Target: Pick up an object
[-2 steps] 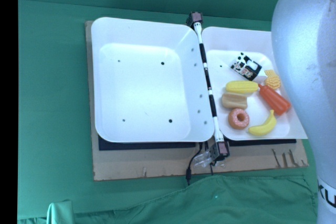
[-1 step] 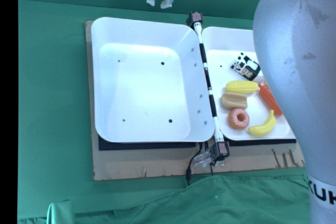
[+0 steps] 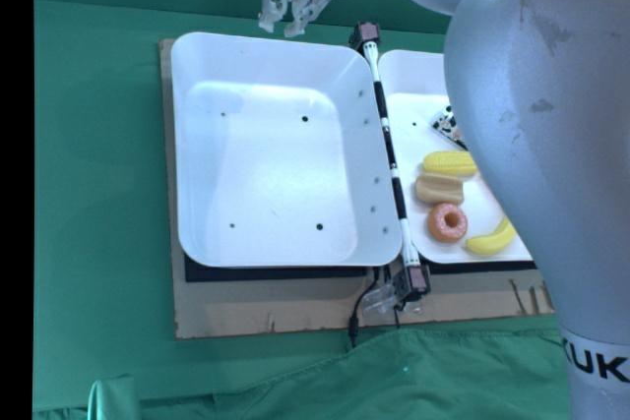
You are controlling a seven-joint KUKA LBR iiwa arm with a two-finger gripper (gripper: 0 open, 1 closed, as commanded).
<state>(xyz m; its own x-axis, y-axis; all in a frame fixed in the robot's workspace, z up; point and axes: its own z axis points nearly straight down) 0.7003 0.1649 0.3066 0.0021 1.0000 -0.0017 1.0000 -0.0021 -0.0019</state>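
Note:
My gripper hangs high above the far rim of the left bin, its fingers spread apart with nothing between them. In the right bin lie a yellow corn cob, a tan bread roll, a pink-glazed doughnut and a yellow banana. A small black-and-white object sits further back, partly hidden by the arm. The grey arm covers the right side of that bin.
A black-and-white striped bar runs between the two bins, with a clamp at its near end. Both bins rest on a brown board over green cloth. The arm's bulk fills the right of the view.

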